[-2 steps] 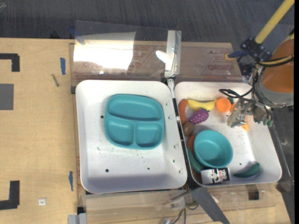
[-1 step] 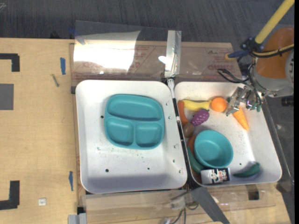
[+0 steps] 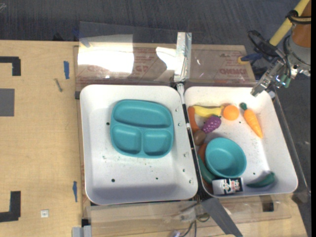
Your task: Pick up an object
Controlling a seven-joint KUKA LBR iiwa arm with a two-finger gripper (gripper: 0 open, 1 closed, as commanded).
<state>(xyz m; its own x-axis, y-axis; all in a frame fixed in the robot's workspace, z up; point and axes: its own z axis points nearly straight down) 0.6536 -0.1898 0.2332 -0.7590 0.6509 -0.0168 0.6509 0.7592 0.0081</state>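
Camera view: slanted look down on table (image 3: 34, 132) with two white bins.
Tool (image 3: 261, 87): poised above the right bin's (image 3: 284, 152) far right corner, nothing between it; opening cannot be told.
Task objects: carrot (image 3: 253, 122), orange (image 3: 230, 112), banana (image 3: 206, 110), grapes (image 3: 211, 124) and teal bowl (image 3: 225, 156) crowd the right bin, within reach.
Left bin (image 3: 94, 172): teal divided plate (image 3: 142, 128), centred, well apart from tool.
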